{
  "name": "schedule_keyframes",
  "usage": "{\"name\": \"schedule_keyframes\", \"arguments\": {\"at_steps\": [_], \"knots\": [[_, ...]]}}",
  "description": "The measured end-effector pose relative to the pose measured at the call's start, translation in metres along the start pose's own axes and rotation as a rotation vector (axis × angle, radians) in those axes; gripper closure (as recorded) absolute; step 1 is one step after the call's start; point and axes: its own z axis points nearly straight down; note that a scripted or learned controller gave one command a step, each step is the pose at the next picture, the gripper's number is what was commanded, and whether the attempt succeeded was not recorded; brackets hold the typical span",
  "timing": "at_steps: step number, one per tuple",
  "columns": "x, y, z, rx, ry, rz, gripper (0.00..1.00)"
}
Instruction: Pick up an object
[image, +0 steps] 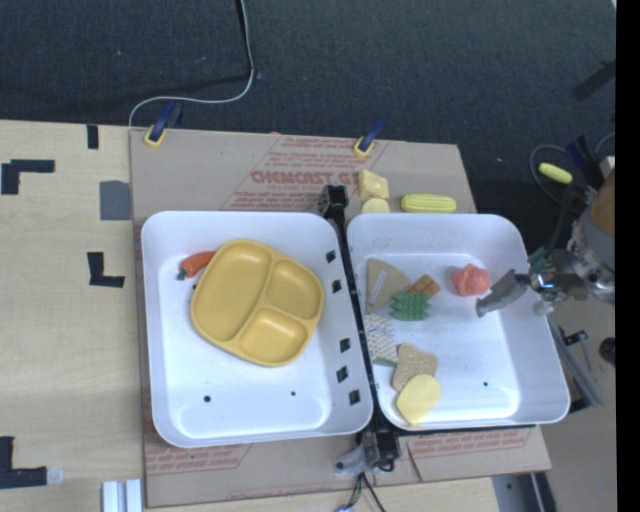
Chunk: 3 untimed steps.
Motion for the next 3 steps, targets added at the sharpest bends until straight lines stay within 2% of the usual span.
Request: {"name": "schedule_keyframes", "arguments": {"at_steps": [1,2,3], "knots": [[0.035,0.085,0.174,-0.006,0.001,-0.003,0.00],[0.069,0.135,0.168,-0.006,-0.007,0.005,0.00],[0.071,0.163,0.175,0.065,-0.016,-0.006,0.00]]}}
